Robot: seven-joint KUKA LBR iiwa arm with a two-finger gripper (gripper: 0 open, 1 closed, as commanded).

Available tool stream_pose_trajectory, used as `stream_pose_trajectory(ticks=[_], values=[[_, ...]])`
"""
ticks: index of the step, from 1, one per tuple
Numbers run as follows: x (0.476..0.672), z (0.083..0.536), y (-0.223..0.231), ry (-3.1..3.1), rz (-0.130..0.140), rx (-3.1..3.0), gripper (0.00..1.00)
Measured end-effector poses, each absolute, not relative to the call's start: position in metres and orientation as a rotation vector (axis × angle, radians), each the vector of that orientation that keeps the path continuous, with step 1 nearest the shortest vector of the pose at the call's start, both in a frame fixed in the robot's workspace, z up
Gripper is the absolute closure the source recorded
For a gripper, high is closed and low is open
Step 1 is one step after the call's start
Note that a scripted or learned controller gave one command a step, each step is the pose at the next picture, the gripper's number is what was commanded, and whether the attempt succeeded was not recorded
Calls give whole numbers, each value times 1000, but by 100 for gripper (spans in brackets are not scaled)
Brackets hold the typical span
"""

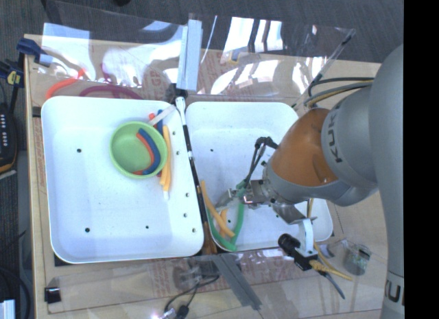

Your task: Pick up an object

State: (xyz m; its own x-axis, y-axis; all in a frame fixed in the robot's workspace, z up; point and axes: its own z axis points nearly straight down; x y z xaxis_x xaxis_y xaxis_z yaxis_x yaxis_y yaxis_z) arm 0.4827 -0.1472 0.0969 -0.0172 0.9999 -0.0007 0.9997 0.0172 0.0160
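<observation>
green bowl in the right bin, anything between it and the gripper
Nothing visible does. The gripper is already down at the upper rim of the green bowl, which lies tilted against the right bin's near-left corner with orange sticks beside it.

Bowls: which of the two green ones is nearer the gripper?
The green bowl tipped against the right bin's lower-left corner, right beside the gripper. The other green bowl sits upright in the left bin.

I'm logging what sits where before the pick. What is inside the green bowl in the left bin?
Inside the green bowl, curved blue and red pieces lie against its right wall. What they are, and anything beneath them, is covered. An orange stick lies outside, along the bowl's right rim.
</observation>
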Motion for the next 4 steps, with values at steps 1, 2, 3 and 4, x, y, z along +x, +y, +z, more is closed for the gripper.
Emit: stream_pose_trajectory(ticks=[1,2,3,4], values=[[484,107,-143,2254,22,2187,100],[494,242,-71,2009,1,2419,100],[493,241,-71,2008,0,2420,0],[493,106,-110,2044,-3,2382,0]])
